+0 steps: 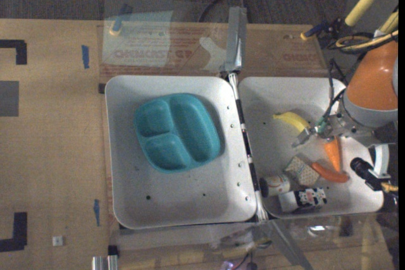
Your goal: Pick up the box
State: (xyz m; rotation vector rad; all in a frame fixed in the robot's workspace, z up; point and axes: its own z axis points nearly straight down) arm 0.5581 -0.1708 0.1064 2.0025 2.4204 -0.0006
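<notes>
A small box [297, 169] with a pale checked pattern lies in the right bin [266, 98], near its front. In front of it lies a black and white carton [304, 198], on its side against the front wall. My gripper [309, 135] hangs over the right bin's middle, just right of a yellow banana [290, 120]. It is behind the patterned box and apart from it. Nothing shows in the gripper.
An orange carrot [333, 152] and a second orange piece [330, 172] lie right of the box. A small can [275, 184] lies by the bin's front left corner. The left bin [126, 186] holds a teal divided plate [178, 131].
</notes>
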